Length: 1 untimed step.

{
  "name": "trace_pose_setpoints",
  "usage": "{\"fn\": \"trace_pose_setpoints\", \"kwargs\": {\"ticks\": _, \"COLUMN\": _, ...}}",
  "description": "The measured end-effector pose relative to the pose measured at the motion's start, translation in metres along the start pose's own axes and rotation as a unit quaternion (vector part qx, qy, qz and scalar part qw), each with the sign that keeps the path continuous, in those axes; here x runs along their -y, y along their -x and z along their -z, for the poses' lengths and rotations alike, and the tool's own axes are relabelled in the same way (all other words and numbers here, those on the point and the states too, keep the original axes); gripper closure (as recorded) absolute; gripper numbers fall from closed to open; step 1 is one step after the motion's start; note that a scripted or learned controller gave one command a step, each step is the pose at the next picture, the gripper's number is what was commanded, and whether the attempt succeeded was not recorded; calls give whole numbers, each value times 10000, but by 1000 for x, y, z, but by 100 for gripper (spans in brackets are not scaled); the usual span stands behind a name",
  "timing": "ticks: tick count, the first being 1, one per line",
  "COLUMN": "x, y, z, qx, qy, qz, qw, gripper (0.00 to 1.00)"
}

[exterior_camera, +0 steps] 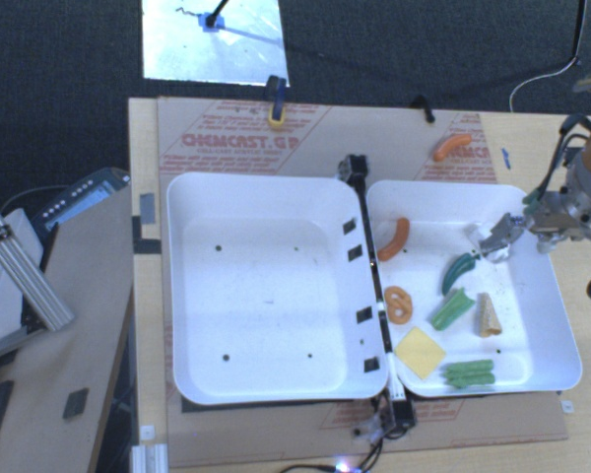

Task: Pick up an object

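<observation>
Gripper [496,238] sits over the right bin [557,313], fingers slightly parted, nothing between them. Dark green pepper [459,270] lies just beside it, lower left (whether touching, cannot tell). Wedge-shaped piece [488,315] lies below; sausage [393,238] well apart, leftward.

Pale wooden bench [532,432] carrying a printed cardboard sheet [236,138], on which two shallow white bins stand side by side, their inner rims touching: the left bin [266,284] and the right bin [532,294]. An orange sausage-shaped toy [452,147] lies on the cardboard just behind the right bin. A yellow-and-blue clamp [276,101] sits at the sheet's far edge.
</observation>
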<state>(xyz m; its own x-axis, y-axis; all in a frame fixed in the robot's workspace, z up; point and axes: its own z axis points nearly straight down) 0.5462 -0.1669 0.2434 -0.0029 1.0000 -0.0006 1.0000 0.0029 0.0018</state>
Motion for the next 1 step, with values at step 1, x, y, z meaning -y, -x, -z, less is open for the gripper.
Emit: {"fn": "trace_pose_setpoints", "kwargs": {"ticks": 1, "x": -1, "y": 0, "z": 11, "qx": 4, "qy": 19, "qz": 16, "qw": 10000, "gripper": 100}}
